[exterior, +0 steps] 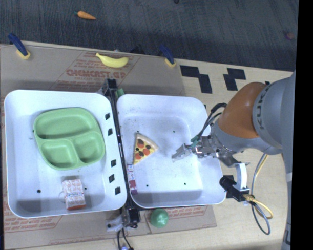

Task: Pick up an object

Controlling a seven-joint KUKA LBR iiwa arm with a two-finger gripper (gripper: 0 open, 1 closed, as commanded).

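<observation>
- Nearest the camera, at the bench's near edge, a green ball (159,218) is seen on the cardboard just outside the near wall of the right bin (162,109), beside a dark clamp and cabling at the junction of the two bins; the details of that hardware are too small to be resolved.
- Within the right bin, a pizza-slice toy (144,149) is shown flat near the bin's left wall, roughly midway between its far and near walls, and untouched.
- The gripper (182,152) is positioned over the right half of the right bin, with a gap of bare bin floor between it and the pizza-slice toy. Its metal tip is blurred, and nothing can be made out between the fingers; whether they are spread or closed cannot be told.
- The arm (259,120) is cut off at the right, so that only its grey casing, orange band and trailing cables are visible.
- In the left bin (12,142), a green divided tray (69,137) occupies the middle, and a small packaged item (73,193) with a red and white wrapper lies toward the near wall; its label cannot be read.
- At the bench's far edge, a yellow banana (112,59) rests on the cardboard beyond the bins, between two blue clamps.
- Beyond the bench, a small orange object (86,15) lies on the dark floor; its identity is unclear.
</observation>
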